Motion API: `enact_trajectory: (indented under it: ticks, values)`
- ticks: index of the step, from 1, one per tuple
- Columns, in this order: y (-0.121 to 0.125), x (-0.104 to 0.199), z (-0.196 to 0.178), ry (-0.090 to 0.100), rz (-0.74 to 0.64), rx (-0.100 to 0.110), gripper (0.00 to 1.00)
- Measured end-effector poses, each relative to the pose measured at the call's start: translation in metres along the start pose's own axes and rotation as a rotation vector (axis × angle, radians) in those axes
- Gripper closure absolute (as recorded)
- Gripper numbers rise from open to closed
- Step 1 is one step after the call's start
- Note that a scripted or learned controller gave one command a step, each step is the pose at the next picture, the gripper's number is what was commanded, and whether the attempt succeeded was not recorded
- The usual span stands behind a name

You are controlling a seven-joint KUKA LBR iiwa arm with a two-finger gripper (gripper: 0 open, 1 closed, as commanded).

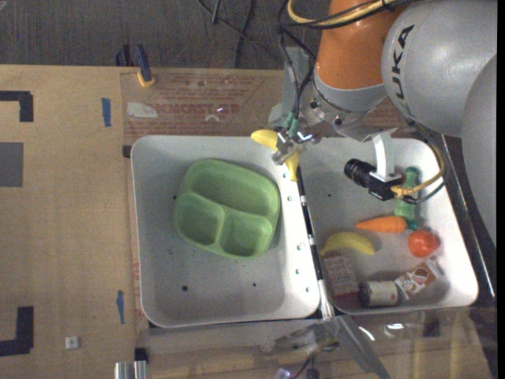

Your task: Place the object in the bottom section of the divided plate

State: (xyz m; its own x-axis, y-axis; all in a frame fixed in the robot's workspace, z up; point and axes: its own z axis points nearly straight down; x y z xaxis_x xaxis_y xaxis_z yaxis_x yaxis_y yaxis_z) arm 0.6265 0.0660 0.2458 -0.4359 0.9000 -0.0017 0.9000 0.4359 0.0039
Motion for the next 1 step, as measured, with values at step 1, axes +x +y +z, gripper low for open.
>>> enact_trajectory:
  ticks: [1]
  values:
    - [-0.0002, -0.0001, 0.0002, 0.000, 0.000, 0.001, 0.00]
